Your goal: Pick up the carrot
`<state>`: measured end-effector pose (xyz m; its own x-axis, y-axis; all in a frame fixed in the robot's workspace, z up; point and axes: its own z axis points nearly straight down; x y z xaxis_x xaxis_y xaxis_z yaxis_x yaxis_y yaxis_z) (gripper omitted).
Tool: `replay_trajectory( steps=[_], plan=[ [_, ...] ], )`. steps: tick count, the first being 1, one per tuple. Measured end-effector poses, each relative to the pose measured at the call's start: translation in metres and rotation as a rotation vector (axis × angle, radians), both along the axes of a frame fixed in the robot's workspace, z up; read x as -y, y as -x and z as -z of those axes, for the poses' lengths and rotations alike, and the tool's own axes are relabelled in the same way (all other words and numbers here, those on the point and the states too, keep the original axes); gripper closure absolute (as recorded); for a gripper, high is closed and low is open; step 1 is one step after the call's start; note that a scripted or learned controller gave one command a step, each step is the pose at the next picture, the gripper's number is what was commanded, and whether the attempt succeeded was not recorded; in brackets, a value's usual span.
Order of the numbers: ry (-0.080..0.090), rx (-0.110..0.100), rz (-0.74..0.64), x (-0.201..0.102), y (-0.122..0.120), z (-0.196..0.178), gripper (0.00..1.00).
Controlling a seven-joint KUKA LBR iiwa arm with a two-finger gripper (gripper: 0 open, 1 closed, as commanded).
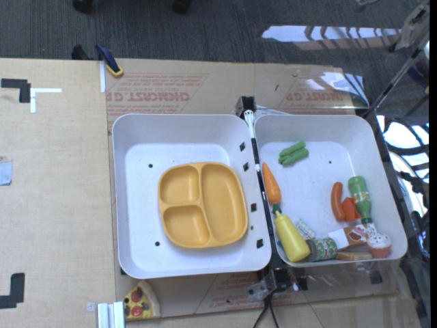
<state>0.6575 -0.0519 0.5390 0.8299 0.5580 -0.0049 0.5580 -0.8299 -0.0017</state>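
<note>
Carrot in the right bin, end effector state cannot be told.
The carrot lies against the right bin's left wall, long axis near-to-far, green end near, touching the yellow bottle; bare floor lies to its right.

**A robotics lab, and the set-up gives it away**

Here we are looking down on a test station: a pale wooden counter with black tape markers, two white bins butted side by side on flattened cardboard. One bin carries a yellow divided plate, the other plastic toy food. Grey office carpet, chair castors up top, cables trailing below.
</note>
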Motion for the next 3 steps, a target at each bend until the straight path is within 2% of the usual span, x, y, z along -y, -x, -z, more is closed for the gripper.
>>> replay_trajectory(
  steps=[1,2,3],
  plan=[
    [0.0,0.0,0.257,-0.025,0.012,0.0,0.0],
    [0.001,0.003,0.375,-0.071,0.007,-0.001,0.0],
    [0.001,0.003,0.393,-0.116,0.004,-0.001,0.0]
  ],
)
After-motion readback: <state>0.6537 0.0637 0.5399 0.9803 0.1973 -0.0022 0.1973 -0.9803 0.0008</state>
